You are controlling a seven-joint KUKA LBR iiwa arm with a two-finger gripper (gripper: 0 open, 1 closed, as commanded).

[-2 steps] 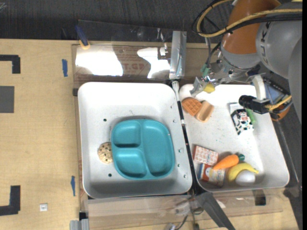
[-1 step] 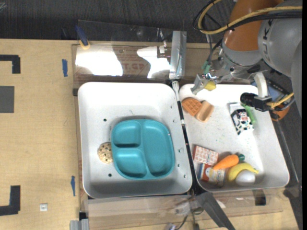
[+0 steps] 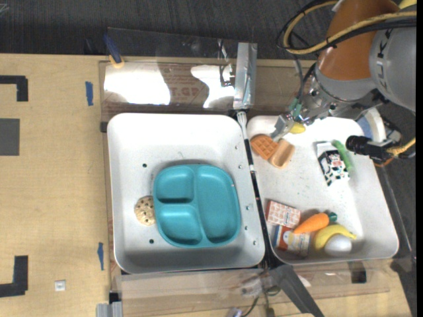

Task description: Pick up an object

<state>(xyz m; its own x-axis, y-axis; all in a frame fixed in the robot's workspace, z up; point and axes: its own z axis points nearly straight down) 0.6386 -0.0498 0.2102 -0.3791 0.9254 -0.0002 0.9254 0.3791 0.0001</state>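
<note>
My gripper [image 3: 287, 125] hangs low over the far left corner of the right bin [image 3: 386, 210], under the grey and orange arm. A small yellow object [image 3: 299, 128] lies right beside its tip; whether they touch is unclear. Just in front of it sit a waffle [image 3: 262, 146] and a tan bread piece [image 3: 283, 155]. Further right stand a cow-patterned carton [image 3: 332, 164] and a green piece [image 3: 342, 152]. Near the bin's front lie a red patterned box [image 3: 283, 213], a carrot [image 3: 312, 222], a banana [image 3: 334, 234], a white egg [image 3: 339, 245] and a small can [image 3: 295, 242].
The left bin [image 3: 132, 137] holds a teal divided tray [image 3: 196, 203] with a cookie [image 3: 144, 210] at its left. A raised divider [image 3: 251, 170] separates the bins. A clear panel with a metal bracket [image 3: 244, 74] stands behind them. Black cables loop above the arm.
</note>
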